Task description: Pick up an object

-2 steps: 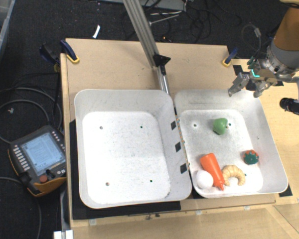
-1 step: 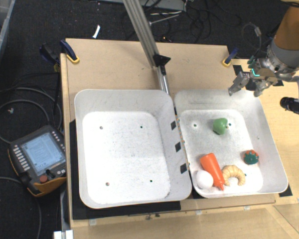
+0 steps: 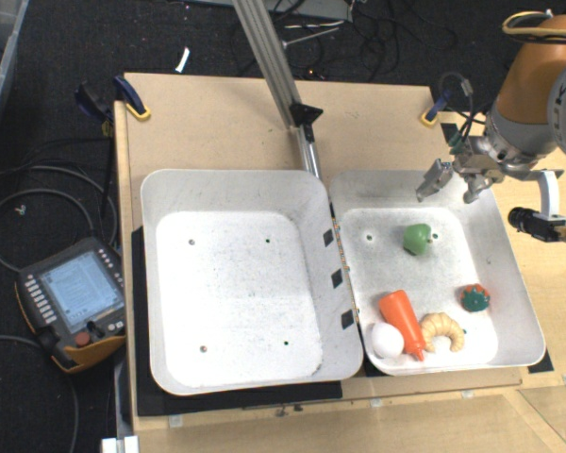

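The right bin holds a green object near its middle, a small red and green object by its right wall, and an orange carrot, a white ball and a tan croissant-like piece at its front. My gripper hangs above the bin's far edge, behind and to the right of the green object. Its two fingers are spread apart with nothing between them.
The left bin lies beside the right one. A slanted metal pole crosses the bench's far side down to the bins' junction. Clamps sit at the bench's far corners. A teach pendant lies on the floor at left.
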`<state>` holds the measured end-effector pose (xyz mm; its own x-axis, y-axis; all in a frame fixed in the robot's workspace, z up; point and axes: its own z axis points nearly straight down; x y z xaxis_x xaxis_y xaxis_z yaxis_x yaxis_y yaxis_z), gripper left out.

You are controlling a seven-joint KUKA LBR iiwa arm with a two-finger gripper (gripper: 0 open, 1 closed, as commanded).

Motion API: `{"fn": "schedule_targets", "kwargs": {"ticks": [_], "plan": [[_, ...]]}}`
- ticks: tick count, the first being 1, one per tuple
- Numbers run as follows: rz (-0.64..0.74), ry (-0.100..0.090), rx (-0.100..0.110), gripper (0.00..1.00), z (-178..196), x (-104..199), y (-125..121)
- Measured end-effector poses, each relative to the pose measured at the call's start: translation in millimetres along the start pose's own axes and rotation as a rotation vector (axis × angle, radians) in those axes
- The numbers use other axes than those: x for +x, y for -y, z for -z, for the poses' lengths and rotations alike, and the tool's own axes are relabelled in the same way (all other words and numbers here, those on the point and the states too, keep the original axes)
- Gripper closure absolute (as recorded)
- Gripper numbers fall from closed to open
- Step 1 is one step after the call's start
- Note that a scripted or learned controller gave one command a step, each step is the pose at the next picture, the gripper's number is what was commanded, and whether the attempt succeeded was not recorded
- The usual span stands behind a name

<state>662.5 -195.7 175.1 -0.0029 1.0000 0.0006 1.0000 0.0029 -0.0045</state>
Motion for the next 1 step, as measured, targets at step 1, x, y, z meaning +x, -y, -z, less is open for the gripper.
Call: {"fn": "schedule_targets", "kwargs": {"ticks": [1], "plan": [[-0.003, 0.000, 0.001, 0.00, -53.3, 1.2, 11.1]]}}
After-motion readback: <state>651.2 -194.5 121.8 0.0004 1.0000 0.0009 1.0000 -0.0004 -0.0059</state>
